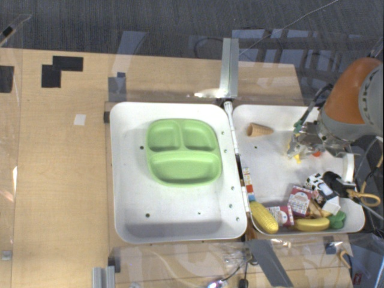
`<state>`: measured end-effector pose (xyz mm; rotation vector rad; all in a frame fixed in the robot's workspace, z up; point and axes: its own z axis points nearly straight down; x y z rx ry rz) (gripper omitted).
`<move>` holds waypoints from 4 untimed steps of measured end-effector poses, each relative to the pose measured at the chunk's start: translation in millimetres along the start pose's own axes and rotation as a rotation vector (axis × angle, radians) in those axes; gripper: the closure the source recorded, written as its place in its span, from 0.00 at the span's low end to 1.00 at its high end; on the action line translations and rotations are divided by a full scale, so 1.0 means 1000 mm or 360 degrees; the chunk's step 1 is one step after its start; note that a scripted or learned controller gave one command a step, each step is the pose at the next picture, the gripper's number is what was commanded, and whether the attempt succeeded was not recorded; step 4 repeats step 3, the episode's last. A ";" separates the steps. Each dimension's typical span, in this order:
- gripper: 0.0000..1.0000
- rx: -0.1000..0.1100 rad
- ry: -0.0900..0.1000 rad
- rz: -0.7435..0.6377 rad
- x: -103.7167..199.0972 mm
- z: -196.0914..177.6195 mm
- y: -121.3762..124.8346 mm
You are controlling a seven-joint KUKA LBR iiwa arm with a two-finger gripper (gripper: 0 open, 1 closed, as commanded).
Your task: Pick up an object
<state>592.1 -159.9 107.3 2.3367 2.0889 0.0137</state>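
Over in the right bin, gripper down low near the far right side, close to a small orange bit. Can't tell what, if anything, it has hold of. Cone-shaped tan piece lying alone toward the back. Corn cob, red packet, yellow banana and cow toy piled along the front edge. Over in the left bin, just a green divided plate sitting about centre.

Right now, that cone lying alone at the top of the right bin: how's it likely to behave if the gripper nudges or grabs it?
The cone lies on its side on the right bin floor, so a push would probably roll it in an arc around its tip. Its taper may let it squirt out of a pinch. It looks like a light toy.
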 end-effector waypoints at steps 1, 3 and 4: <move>1.00 0.0008 -0.0001 -0.0031 0.069 -0.113 0.006; 1.00 0.0010 0.0001 -0.0331 0.171 -0.113 0.040; 1.00 0.0010 0.0001 -0.0331 0.171 -0.113 0.040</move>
